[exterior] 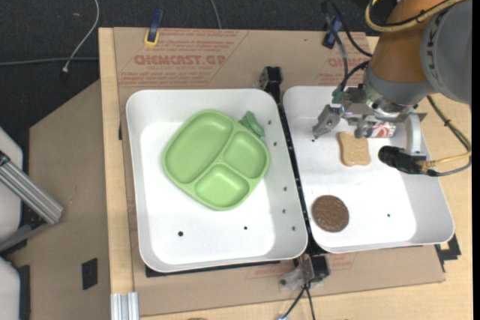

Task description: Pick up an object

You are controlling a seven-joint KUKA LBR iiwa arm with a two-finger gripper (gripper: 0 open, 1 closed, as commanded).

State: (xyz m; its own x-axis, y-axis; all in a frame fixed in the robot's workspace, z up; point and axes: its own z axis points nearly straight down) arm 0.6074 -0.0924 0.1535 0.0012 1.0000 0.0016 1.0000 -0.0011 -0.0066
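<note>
Toast-shaped tan piece (354,150) lies flat in the right bin (420,232), toward its far end, directly under the wrist. Gripper (346,118) hangs just above and beside the piece's upper edge; from where I stand the fingers are a jumble of grey metal and I cannot tell how far apart they are, nor whether they have hold of anything. The piece looks to be resting on the bin floor.

Small red-and-white item (383,131) sits just right of the tan piece, mostly hidden under the wrist; too covered to name.

Round brown patty-like disc (330,213) lies nearer the front of the same bin, well apart from the gripper.

Arm (420,34) comes in from the right, orange band above the wrist, a yellow cable looped at its top. Black fitting with an orange-tipped hose (409,160) hangs off the wrist over the right side of the bin.

Left bin (150,236) holds a green divided plate (216,159), three compartments, tilted diagonally. Small dark-green object (253,124) touches the plate's far right rim.

Both bins sit on a cardboard sheet (187,52) with red printing, blue clips at its far edge.
</note>
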